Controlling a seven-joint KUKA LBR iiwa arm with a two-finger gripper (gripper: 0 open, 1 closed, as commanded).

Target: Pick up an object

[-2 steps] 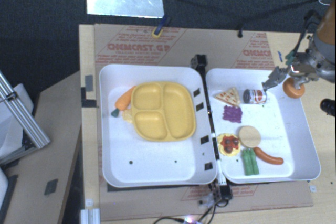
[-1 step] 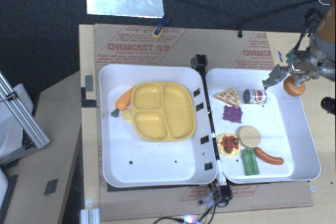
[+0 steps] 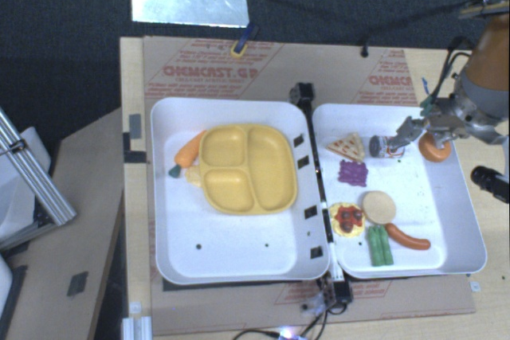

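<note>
White bins sit side by side on the counter. Over the right bin's [image 3: 454,203] far edge hangs the pincer [image 3: 381,146]; whether it is clenched cannot be told. Just beside it lie a pizza slice [image 3: 347,146] and purple grapes [image 3: 353,172].

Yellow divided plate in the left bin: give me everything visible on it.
The yellow three-compartment plastic plate is a rounded square with raised rims: two compartments along its far side and one wide compartment along its near side. It looks smooth and slightly glossy. It lies flat and right side up, slightly rotated, in the middle of the left white bin. An orange toy carrot with a green tip lies against its left edge, and a pale yellow piece sticks out from under that edge.
</note>
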